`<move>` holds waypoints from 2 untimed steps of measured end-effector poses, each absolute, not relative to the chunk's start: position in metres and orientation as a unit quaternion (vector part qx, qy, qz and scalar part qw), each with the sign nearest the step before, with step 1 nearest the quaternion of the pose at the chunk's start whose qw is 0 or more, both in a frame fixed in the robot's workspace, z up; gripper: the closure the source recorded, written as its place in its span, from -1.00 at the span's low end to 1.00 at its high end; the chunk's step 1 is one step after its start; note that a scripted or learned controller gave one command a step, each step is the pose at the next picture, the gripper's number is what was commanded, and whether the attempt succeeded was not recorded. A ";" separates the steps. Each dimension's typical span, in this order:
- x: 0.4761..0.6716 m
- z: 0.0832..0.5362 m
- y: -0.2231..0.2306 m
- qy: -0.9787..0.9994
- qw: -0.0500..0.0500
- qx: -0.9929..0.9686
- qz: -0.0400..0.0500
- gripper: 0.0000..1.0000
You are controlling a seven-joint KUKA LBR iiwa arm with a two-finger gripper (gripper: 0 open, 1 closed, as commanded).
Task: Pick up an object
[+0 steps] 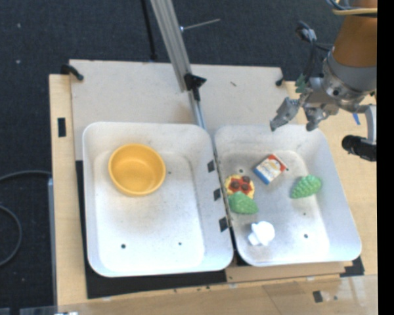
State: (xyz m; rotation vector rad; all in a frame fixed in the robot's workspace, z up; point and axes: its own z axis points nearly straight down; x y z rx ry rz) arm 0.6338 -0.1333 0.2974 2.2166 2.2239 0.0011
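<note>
My gripper (295, 119) hangs above the far edge of the right bin (328, 238), its two fingers spread open with nothing between them. Below it in that bin lie a small red-and-white carton (270, 169), a green bumpy toy (306, 186), a red-and-yellow item (240, 185) touching another green piece (243, 205), and a small white object (262, 233). The carton is the nearest of these to the gripper, a short way toward the front and left of it.
A yellow bowl (137, 168) sits in the left bin (151, 241). A slanted metal post (174, 41) rises behind the divide between the two bins. The grey arm with its orange band (354, 38) comes in from the upper right.
</note>
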 end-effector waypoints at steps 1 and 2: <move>0.634 0.297 -0.133 0.708 0.001 0.706 0.000 -1.00; 0.638 0.243 -0.143 0.707 0.001 0.707 -0.001 -1.00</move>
